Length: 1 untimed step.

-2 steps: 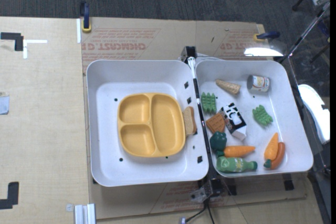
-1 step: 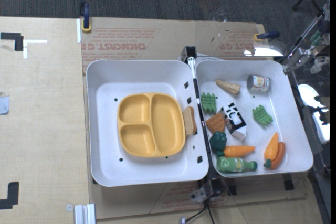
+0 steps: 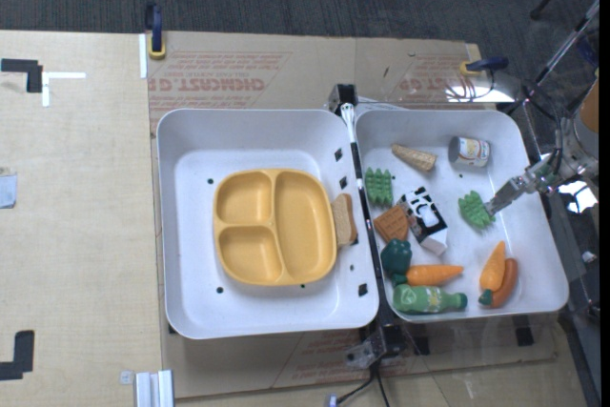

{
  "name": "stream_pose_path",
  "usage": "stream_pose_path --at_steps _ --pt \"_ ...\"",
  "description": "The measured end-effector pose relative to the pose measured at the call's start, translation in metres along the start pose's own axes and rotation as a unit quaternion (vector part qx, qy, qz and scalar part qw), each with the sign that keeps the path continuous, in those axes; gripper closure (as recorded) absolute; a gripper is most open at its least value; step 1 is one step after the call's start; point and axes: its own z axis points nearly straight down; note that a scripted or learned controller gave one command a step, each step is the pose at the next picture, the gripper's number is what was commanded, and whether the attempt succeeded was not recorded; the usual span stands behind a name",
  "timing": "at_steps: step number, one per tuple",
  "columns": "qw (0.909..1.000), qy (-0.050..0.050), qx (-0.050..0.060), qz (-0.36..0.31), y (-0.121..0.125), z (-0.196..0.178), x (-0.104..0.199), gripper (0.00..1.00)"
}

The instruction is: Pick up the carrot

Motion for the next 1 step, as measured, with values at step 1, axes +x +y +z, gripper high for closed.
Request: stream_pose_path --at_steps 1 --pt "0.9858 -0.001 -0.001 -0.168 -0.0375 0.0841 0.0176 0.00"
